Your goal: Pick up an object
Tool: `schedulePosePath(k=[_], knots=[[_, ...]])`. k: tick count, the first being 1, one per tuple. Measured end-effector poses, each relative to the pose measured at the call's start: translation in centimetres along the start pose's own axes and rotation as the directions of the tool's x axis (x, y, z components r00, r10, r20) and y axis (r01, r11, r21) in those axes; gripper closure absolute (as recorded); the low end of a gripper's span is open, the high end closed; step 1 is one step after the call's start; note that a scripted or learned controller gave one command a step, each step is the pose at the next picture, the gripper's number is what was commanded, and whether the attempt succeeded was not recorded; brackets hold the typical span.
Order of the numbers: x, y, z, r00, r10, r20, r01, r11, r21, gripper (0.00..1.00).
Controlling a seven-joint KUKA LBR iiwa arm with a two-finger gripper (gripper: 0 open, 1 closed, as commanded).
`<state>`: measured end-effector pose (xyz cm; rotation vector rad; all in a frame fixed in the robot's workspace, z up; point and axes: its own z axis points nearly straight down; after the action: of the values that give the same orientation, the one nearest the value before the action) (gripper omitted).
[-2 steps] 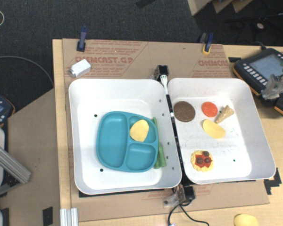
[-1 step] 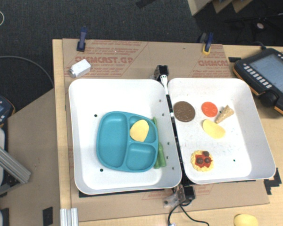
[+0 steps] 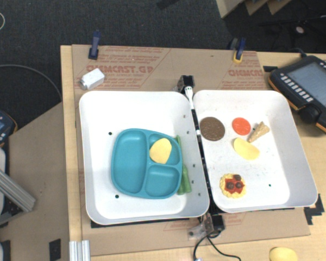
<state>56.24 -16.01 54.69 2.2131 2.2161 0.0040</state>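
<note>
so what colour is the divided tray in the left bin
Teal blue; the divided tray shows best in the camera view.

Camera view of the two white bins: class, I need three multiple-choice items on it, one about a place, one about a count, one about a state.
1. Where does the teal divided tray lie?
A. in the left bin
B. in the right bin
C. on the cardboard outside the bins

2. How many loose items lie in the right bin?
A. two
B. five
C. eight

3. What state is the tray's upper right compartment in?
A. it holds a yellow piece
B. it holds the brown disc
C. it is covered by a lid

Answers: 1 A, the tray sits on the floor of the left bin. 2 B, brown disc, orange disc, tan wedge, yellow piece, small pizza. 3 A, a yellow piece rests there.
</note>
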Motion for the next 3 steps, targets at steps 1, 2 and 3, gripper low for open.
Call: schedulePosePath(k=[1, 2, 3], knots=[[0.0, 0.1, -1.1, 1.000, -0.001, 0.003, 0.001, 1.000, -0.005, 1.00], [-2.0, -7.5, 13.9, 1.000, 0.008, -0.010, -0.008, 1.000, 0.024, 1.00], [-3.1, -6.5, 36.3, 1.000, 0.003, -0.008, -0.003, 1.000, 0.016, 1.00]])
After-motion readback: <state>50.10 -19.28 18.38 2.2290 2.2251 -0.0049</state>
